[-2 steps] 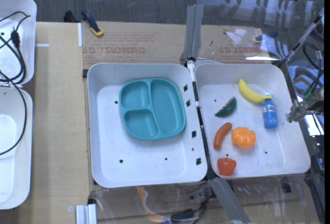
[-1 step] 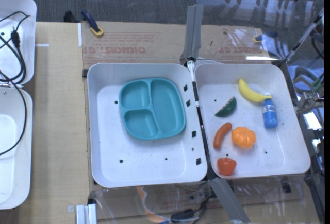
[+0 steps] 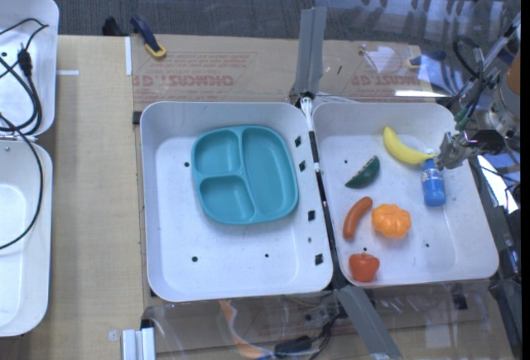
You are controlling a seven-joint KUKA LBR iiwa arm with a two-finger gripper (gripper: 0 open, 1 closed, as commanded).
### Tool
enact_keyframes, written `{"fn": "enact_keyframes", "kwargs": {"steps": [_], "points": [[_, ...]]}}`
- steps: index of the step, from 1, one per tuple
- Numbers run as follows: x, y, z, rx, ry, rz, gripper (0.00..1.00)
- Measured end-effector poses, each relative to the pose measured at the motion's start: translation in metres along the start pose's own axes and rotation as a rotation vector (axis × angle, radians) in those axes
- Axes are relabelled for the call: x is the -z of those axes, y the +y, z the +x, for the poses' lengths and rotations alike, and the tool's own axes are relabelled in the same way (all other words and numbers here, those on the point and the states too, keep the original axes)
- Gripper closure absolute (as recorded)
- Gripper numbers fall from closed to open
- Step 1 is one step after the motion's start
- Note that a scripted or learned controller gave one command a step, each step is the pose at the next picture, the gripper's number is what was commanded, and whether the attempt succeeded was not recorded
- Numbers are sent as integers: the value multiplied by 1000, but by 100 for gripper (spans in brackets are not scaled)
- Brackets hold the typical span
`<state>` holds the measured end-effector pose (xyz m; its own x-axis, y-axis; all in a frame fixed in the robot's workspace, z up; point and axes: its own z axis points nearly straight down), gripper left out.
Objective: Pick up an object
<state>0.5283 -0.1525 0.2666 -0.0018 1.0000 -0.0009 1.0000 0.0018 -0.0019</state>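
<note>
The right bin [image 3: 464,267] holds several toy items: a yellow banana [image 3: 403,149], a dark green wedge [image 3: 363,173], a red-orange sausage [image 3: 357,217], an orange pumpkin-like piece [image 3: 391,220], a red pepper-like piece [image 3: 363,266] and a small blue bottle [image 3: 433,187]. My gripper [image 3: 450,155] reaches in from the right edge and hangs low over the bin's right side. It sits right at the top of the blue bottle and next to the banana's right end. Whether it touches the bottle is unclear.
The left bin [image 3: 166,251] holds a teal divided plate [image 3: 245,174] near its middle. A grey divider post [image 3: 310,52] stands behind the seam between the bins. Cables and a white appliance [image 3: 21,143] lie at the far left.
</note>
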Motion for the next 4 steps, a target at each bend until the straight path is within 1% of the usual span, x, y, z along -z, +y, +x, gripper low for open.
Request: {"fn": "enact_keyframes", "kwargs": {"steps": [1, 2, 3, 4], "points": [[25, 46, -38, -2, -1, 0, 100], [5, 87, -70, -2, -2, -1, 100], [6, 105, -31, 2, -1, -2, 100], [-44, 22, -44, -3, 0, 1, 100]]}}
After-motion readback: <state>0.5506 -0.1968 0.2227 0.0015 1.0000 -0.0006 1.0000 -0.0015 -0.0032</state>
